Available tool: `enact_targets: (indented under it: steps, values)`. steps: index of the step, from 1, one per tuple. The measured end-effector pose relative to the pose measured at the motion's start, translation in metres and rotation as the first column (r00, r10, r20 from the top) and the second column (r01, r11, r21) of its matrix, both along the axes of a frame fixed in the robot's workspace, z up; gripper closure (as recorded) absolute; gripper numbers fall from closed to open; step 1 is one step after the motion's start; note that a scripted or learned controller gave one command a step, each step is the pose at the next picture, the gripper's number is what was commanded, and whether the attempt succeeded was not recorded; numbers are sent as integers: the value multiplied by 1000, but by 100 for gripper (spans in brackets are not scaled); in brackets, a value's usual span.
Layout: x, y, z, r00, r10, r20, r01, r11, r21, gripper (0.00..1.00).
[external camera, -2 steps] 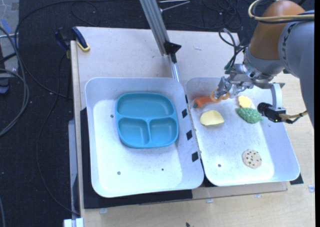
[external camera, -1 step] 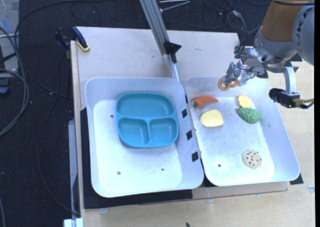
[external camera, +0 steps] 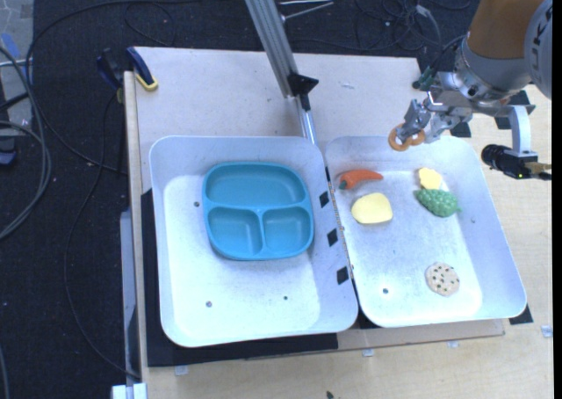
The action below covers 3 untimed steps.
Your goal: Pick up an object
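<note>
Two white bins are set side by side. In the left bin (external camera: 176, 301) one blue three-part tray (external camera: 259, 211) is held. In the right bin (external camera: 492, 239) five things are counted: one orange carrot (external camera: 360, 177), one yellow piece (external camera: 371, 208), one smaller yellow piece (external camera: 429, 179) touching one green piece (external camera: 438, 202), and one cookie (external camera: 442, 279). The gripper (external camera: 420, 125) is raised over the right bin's far edge, and a small orange ring (external camera: 404, 138) is clamped between its fingers.
</note>
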<state>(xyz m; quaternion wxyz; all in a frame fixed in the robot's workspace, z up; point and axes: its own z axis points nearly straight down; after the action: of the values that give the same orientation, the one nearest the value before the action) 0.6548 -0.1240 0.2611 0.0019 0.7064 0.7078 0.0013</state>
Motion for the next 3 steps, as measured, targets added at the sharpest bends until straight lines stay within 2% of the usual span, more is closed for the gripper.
enact_targets:
  steps: [3]
  values:
    - [-74,131,-2,1000,4,-7,-4,1000,2,100]
